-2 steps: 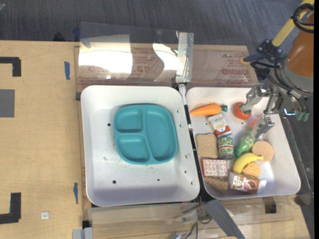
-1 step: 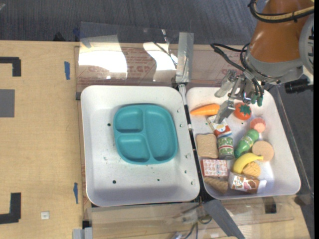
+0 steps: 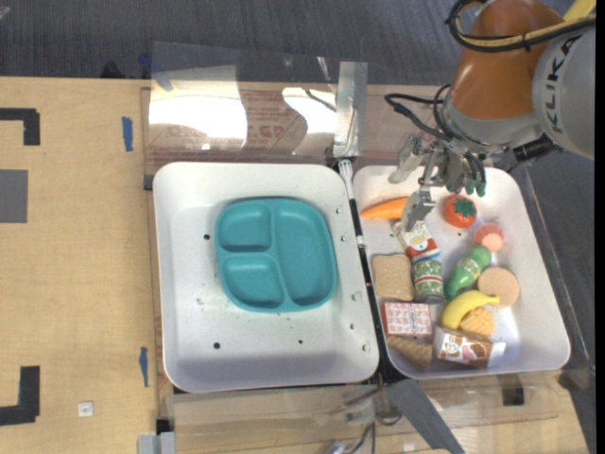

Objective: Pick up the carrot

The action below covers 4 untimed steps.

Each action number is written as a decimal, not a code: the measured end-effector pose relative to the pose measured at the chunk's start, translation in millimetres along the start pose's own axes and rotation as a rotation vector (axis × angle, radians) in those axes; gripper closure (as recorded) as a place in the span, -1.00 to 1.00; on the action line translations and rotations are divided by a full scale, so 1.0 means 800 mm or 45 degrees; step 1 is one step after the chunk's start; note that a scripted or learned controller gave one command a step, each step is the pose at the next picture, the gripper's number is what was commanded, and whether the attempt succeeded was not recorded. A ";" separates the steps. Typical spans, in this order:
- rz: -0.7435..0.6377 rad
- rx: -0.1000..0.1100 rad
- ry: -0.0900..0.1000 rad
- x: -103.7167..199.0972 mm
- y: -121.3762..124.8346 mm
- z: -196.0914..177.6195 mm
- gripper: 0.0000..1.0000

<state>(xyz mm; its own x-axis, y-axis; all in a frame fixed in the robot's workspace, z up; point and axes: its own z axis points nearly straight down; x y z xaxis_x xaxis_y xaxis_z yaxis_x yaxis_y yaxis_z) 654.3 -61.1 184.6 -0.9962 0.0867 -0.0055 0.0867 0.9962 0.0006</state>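
Camera: one fixed view, mounted above the bench (image 3: 66,253).
Facing: downward at a slant.
Range: medium; left bin (image 3: 180,348) and right bin (image 3: 539,329) both fit whole.
Arm side: arm (image 3: 501,55) enters from the upper right.

robot lab: taped bench (image 3: 76,253), white bins (image 3: 189,348) (toy food)

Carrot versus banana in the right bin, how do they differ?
The carrot is orange and lies near the bin's upper left; the banana is yellow, lower down. The carrot is straight and tapered, the banana curved. The carrot lies apart; the banana sits among other items. Both are toy foods.
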 end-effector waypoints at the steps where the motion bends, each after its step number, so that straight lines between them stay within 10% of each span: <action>1: -0.356 -0.002 0.001 0.014 0.026 -0.003 -1.00; 2: -0.339 -0.001 -0.006 0.002 -0.034 0.109 -1.00; 3: -0.338 0.000 -0.015 -0.001 -0.033 0.095 1.00; 4: -0.470 -0.001 -0.008 0.074 0.026 -0.008 1.00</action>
<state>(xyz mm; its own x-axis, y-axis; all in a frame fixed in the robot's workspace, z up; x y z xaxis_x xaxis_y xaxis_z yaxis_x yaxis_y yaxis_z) 596.8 -35.4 190.6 -0.9603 -0.2786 -0.0120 -0.2786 0.9604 -0.0016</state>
